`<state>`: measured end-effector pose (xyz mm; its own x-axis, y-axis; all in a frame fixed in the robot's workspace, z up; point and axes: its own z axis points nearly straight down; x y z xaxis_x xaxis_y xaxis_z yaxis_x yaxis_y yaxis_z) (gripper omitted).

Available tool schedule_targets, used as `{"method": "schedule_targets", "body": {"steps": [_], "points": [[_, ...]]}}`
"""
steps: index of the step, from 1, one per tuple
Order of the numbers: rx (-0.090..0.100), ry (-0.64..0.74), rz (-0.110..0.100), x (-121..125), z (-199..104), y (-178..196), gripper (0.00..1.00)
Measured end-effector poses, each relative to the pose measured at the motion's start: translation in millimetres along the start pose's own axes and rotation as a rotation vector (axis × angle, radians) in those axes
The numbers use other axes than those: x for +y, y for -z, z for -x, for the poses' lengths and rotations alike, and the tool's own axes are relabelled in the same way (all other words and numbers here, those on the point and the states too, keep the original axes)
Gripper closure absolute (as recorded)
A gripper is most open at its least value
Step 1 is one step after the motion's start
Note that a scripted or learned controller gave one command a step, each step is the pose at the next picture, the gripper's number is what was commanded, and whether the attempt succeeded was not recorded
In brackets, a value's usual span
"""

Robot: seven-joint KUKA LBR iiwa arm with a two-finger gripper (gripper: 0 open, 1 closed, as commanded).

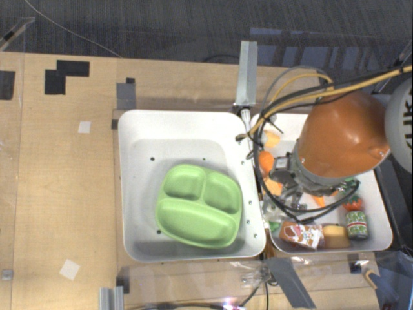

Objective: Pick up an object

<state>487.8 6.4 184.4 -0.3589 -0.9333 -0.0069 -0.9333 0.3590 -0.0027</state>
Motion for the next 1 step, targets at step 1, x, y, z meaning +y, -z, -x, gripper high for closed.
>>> {"method": "schedule_targets", "body": {"steps": [1], "points": [[0.0,0.004,-0.008,-66.4,27.5,66.9,1.0]]}}
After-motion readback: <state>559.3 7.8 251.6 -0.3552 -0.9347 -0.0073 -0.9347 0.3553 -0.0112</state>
